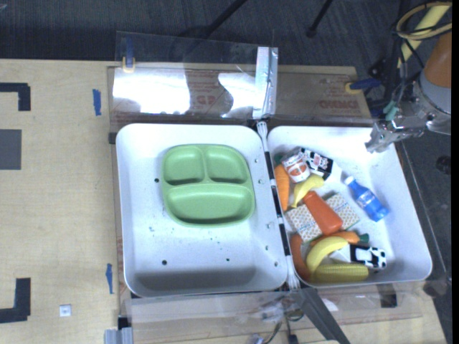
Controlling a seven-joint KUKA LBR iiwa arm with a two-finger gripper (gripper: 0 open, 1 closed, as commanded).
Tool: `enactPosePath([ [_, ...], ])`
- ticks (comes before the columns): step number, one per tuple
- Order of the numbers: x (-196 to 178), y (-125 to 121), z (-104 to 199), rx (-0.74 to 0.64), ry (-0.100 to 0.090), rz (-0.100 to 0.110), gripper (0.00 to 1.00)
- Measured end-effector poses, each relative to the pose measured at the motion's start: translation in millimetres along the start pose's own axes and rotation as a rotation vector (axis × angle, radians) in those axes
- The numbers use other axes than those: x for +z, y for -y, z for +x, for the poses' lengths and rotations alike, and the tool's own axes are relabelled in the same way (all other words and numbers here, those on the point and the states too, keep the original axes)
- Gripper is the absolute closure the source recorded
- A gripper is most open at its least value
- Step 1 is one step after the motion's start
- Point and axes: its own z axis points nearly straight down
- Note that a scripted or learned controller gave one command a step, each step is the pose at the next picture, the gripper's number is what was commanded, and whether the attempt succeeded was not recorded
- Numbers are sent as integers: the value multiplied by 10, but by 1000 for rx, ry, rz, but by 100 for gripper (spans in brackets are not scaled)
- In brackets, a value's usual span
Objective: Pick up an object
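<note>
Red lettering on the bench behind the bins is illegible. The gripper hovers over the right bin's far corner; its finger state cannot be told. A blue bottle lies nearby, untouched.

The claw hangs over the far right corner of the right bin, its metal tip just above the white rim; I can't make out how its fingers stand. Just below and a little left of it lies a small blue bottle, tilted. Further left of the claw, toys are heaped together: an orange carrot, a yellow banana, an orange block and a black-and-white piece. Well to the claw's left, the left bin holds a green divided plate. Both bins sit on the table.
</note>
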Motion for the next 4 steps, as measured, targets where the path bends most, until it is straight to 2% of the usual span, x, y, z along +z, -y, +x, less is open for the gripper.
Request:
enactPosePath([
  [1,1255,555,250,-546,-3,1,100],
  [2,1252,554,240,-545,-1,1,0],
  [3,1153,542,241,-544,0,-3,100],
  [4,1153,543,239,-544,0,-2,0],
])
